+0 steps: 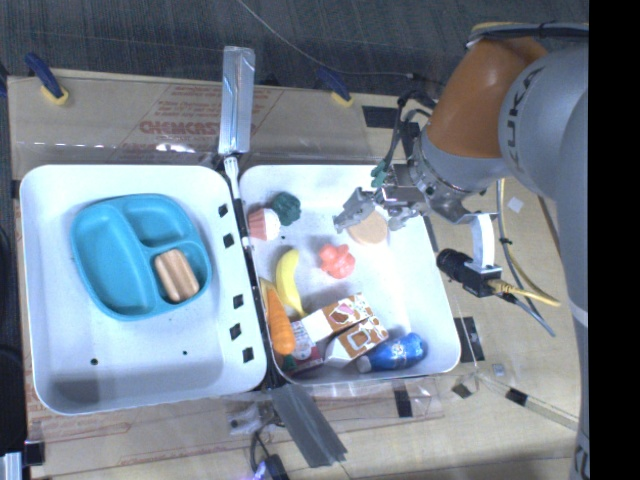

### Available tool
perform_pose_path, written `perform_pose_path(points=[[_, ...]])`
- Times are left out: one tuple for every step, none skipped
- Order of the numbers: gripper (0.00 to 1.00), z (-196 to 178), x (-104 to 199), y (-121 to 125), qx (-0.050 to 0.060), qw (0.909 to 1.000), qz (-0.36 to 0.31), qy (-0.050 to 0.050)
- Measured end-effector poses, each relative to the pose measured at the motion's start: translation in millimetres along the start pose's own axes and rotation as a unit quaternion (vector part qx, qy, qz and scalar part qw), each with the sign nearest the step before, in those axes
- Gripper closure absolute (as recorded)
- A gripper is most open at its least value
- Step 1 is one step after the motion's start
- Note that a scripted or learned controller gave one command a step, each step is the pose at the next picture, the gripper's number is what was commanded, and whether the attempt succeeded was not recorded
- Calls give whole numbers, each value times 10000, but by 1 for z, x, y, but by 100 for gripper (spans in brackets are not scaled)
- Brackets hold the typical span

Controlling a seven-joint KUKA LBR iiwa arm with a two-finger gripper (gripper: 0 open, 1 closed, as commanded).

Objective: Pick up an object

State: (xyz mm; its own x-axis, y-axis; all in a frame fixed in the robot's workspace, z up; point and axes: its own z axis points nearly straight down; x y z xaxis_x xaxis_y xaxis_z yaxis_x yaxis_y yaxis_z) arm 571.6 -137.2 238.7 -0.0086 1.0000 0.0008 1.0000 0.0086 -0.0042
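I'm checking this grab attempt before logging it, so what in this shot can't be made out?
- Gripper in the camera view: too small and blurred to judge its grip on the tan round object.
- Tan round object: its upper part sits under the gripper, so its full shape is hidden.
- Blue bottle: label too small to read.
- Carton: print blurred.

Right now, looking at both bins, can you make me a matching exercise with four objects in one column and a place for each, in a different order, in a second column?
Objects:
1. hot dog
2. banana
3. blue bottle
4. green broccoli

Places:
A. bottom edge of the right bin
B. near the top of the right bin, beside the divider
C. in a compartment of the blue tray, left bin
D. middle of the right bin, just above the carrot

Pairs: 1-C, 2-D, 3-A, 4-B
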Motion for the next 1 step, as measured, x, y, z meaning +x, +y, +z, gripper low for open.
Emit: perform_pose_path(points=[[0,141,17,-7,47,9997,252,5]])
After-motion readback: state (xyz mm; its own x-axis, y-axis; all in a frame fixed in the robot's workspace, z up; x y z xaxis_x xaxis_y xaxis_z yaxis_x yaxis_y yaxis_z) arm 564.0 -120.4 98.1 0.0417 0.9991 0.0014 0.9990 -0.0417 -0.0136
